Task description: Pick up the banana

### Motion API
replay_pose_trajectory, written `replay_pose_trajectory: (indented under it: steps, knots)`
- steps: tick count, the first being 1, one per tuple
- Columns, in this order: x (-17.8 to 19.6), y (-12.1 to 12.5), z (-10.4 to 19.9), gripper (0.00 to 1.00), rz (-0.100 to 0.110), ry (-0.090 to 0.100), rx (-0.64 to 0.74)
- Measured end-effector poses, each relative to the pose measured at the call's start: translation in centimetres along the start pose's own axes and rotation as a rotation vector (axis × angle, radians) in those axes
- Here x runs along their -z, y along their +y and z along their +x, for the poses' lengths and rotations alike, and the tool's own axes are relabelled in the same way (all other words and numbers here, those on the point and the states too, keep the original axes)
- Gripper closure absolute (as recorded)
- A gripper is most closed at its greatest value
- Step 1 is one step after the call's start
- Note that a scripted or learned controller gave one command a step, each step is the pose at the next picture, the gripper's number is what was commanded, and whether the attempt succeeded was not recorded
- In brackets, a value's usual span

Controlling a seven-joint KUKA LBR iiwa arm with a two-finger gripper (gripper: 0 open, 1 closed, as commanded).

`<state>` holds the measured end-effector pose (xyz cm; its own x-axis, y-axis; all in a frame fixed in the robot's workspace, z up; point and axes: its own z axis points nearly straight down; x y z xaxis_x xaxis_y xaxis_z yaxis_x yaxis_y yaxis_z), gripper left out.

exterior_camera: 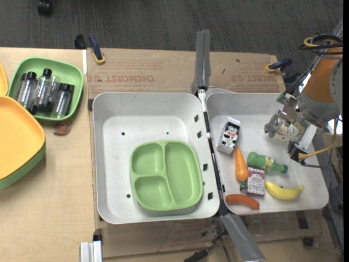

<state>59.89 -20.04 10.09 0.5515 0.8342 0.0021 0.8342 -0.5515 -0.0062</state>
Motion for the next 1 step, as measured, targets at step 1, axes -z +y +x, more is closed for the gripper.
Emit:
replay_pose_trajectory:
  steps: [1]
  knots:
    - [10.18,3.75,2.23,1.00,-0.005,-0.004,-0.440]
